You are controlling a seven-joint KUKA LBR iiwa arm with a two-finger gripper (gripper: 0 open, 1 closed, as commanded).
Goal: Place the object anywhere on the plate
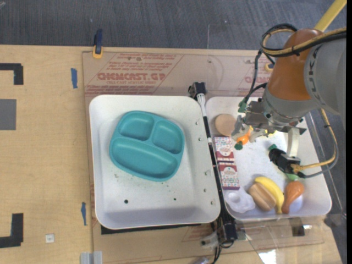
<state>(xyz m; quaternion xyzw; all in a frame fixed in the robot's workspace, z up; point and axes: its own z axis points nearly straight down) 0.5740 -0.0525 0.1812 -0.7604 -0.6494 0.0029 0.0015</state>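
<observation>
A teal divided plate (147, 144) lies in the left white bin (110, 202). My gripper (244, 132) hangs over the upper left part of the right bin (319, 202). It is shut on a small orange carrot with a green tip (242, 139), which sticks out tilted below the fingers. The gripper is to the right of the plate, across the divide between the bins.
In the right bin lie a tan round piece (223, 124), a pink and white carton (226, 162), a banana (273, 187) on a bun (260, 197), an orange drumstick (293, 191) and a white piece (240, 202). The bins' inner walls meet between gripper and plate.
</observation>
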